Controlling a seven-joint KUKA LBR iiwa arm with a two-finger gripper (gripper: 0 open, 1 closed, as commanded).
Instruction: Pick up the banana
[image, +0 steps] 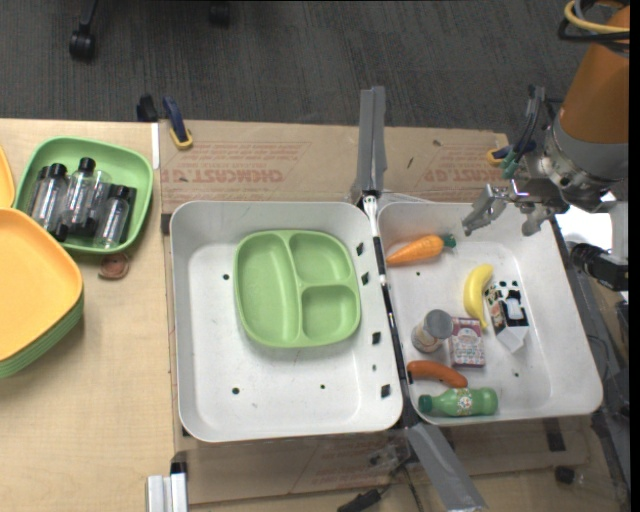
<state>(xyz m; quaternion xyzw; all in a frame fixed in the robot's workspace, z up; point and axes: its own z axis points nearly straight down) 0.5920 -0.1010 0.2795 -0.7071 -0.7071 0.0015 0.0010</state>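
The yellow banana (476, 291) lies in the middle of the right bin (570, 330), curved and pointing toward the bin's back. My gripper (508, 211) hangs over the far edge of that bin, up and to the right of the banana and well apart from it. Its two fingers (481, 214) are spread, with nothing between them.
Around the banana in the right bin lie a carrot (415, 249), a black-and-white carton (507, 308), a small can (434, 328), a pink box (466, 342), a red-orange sausage shape (437, 373) and a green bottle (459, 403). The left bin (200, 330) holds a green divided tray (297, 288).
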